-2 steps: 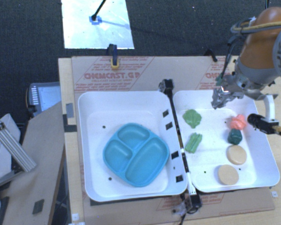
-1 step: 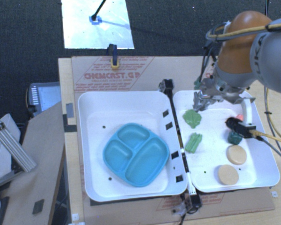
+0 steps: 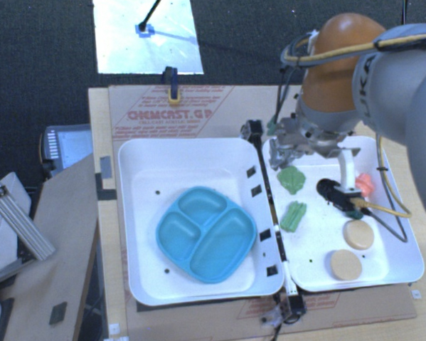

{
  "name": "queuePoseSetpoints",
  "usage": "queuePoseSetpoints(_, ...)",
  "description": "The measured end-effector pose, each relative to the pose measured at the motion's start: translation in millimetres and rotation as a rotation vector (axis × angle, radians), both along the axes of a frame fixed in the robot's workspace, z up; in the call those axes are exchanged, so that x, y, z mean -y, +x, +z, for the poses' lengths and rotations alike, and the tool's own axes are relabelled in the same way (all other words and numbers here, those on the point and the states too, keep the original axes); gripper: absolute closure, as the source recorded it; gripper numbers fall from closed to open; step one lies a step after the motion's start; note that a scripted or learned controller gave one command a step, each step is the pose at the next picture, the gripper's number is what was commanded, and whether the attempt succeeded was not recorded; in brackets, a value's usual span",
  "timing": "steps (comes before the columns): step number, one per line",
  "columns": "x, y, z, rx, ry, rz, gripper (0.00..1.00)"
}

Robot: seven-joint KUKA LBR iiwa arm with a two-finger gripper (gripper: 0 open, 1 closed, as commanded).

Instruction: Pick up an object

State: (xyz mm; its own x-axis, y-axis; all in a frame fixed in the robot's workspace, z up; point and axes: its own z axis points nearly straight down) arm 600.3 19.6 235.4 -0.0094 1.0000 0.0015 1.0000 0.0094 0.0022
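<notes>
The grey arm with its orange band is seen reaching in from the right, over the far part of the right bin. The left bin is occupied by a blue divided plate, which lies flat near its middle. The gripper is held low, just above the upper green piece, close to the wall between the two bins. Whether it is spread or pressed together cannot be told, and nothing is seen held in it. The upper green piece is judged to be the thing aimed at. It looks like a small toy of plastic or foam, so it is expected to be light, not fragile, and perhaps a little slippery. It is best taken across its narrower middle. A lower green piece, ribbed and longer, lies apart from it, nearer the camera. One tan disc and a second tan disc lie toward the near right corner, and a small pink thing is seen farther back.
</notes>
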Motion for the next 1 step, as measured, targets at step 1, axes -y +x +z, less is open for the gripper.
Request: queuePoseSetpoints(1,-52.5,0.0,7.1,0.0,0.0,0.001,1.0)
